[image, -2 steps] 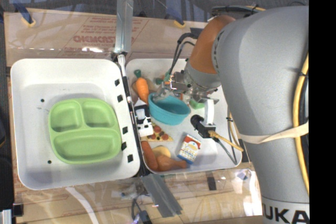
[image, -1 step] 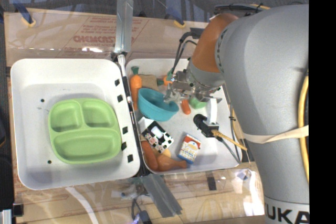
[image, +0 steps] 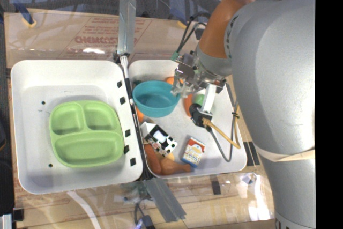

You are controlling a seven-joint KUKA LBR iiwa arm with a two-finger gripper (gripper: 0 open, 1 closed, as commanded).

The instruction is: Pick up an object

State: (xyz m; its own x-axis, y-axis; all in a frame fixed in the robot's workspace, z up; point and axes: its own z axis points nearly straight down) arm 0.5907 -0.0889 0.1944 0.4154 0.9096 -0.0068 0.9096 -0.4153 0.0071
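A blue bowl (image: 154, 98) sits high in the right bin (image: 236, 161), near its left wall, and it hides part of an orange item (image: 140, 113) underneath. My gripper (image: 181, 88) comes in from the right and is shut on the bowl's right rim. Behind the bowl a small orange ball (image: 170, 81) peeks out. An orange piece (image: 189, 105) and a green piece (image: 199, 99) lie just below the wrist, partly hidden by it.
The left bin (image: 27, 94) holds a green divided plate (image: 86, 134). At the front of the right bin lie a black-and-white patterned block (image: 159, 141), a small printed carton (image: 193, 152) and a brown carrot-like piece (image: 166, 166). A yellow cable (image: 225, 137) hangs from the arm.
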